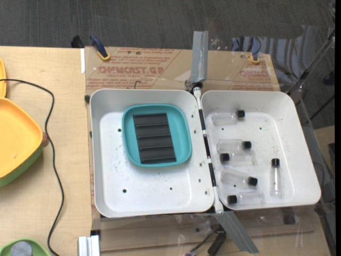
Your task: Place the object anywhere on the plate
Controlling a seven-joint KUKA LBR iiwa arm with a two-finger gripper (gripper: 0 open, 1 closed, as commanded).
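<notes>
Behind the two bins, in the camera view, a brown sheet (176,71) carries red print. I read "CHEMCAST GP" at its left end, and the same mark seems to repeat at the right end, but it is too faint there to confirm. The smaller lines of print are too fine to read.

Two clamps with blue handles hold the sheet, one at the left corner (99,47) and one at the right (254,56). A grey post (200,57) stands upright at the seam between the bins.

The left bin (106,191) holds one teal plate (184,137), set toward its far half. One dark ribbed block (154,138) lies flat in the middle of the plate.

The right bin (298,137) holds six clear vials with black caps (275,176), all lying down and scattered, none touching the plate. Their glass is nearly lost against the white floor, so I count them by their caps. The nearest one (242,199) lies against the front wall.

To the left, on the wooden bench (64,196), a stack of yellow dishes (16,137) is cut off by the edge, with a green rim under it. A black cable (53,159) snakes past. A green item (21,248) at the bottom corner is also cut off.

I cannot tell whether the gripper is open or closed.
</notes>
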